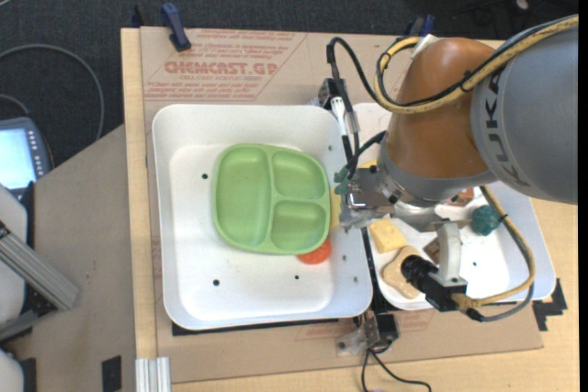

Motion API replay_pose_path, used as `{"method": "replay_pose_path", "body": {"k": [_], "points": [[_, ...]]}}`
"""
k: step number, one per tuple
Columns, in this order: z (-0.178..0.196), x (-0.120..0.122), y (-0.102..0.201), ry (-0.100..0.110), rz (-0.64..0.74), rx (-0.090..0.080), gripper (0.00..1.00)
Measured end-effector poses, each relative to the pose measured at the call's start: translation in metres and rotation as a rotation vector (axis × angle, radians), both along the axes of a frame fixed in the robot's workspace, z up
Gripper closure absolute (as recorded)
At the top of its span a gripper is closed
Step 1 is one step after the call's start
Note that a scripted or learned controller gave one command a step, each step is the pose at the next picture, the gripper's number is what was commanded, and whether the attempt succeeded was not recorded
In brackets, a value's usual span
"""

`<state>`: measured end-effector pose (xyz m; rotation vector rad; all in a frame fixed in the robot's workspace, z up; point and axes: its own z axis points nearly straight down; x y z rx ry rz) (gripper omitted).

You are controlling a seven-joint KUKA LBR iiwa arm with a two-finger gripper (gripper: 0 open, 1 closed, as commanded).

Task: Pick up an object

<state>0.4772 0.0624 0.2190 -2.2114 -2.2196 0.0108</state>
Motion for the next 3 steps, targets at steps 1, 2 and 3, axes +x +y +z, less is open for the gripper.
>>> {"method": "replay_pose_path", "body": {"k": [1,2,3], "points": [[0.165,0.009,0.017,-0.03,-0.001,0.004,1.0],[0.225,0.003,-0.093,-0.02,-0.015,-0.005,1.0],[0.093,0.0,-0.054,0.004,-0.002,-0.001,1.0]]}}
